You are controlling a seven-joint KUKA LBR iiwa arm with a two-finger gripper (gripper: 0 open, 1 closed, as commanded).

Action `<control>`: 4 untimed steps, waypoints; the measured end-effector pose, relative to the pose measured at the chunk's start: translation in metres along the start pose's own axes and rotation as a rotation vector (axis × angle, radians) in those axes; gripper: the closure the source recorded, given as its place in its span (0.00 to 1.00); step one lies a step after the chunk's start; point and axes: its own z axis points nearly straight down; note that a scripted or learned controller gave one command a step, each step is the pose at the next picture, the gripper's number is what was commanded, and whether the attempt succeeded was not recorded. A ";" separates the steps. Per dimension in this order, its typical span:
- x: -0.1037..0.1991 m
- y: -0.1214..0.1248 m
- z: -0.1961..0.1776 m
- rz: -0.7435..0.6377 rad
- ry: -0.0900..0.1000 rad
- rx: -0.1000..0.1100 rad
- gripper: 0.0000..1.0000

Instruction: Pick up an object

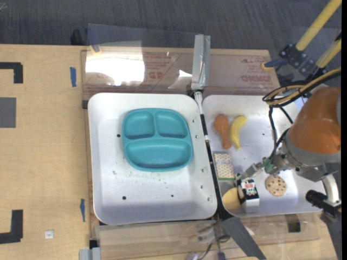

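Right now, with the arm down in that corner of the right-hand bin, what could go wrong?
1. The gripper sits tight by the bin's front wall, so it might scrape it.
2. The yellow round item beside it could get nudged away.
3. The cookie and patterned packet lie close and might be bumped.

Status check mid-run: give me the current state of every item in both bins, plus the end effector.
Teal divided plate: flat in the left bin, compartments bare.
Banana: lying in the right bin, touching the drumstick.
Drumstick: lying flat, untouched.
Patterned card: flat by the divider.
Cookie: flat, beside the end effector.
Yellow round item: partly hidden at the near edge.
End effector: low in the right bin, grip unclear.
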 end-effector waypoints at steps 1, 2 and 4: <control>-0.001 0.009 0.007 -0.386 -0.010 -0.021 0.00; -0.017 0.097 0.011 -0.160 -0.011 -0.017 0.00; -0.004 0.095 0.010 -0.391 0.015 0.019 0.00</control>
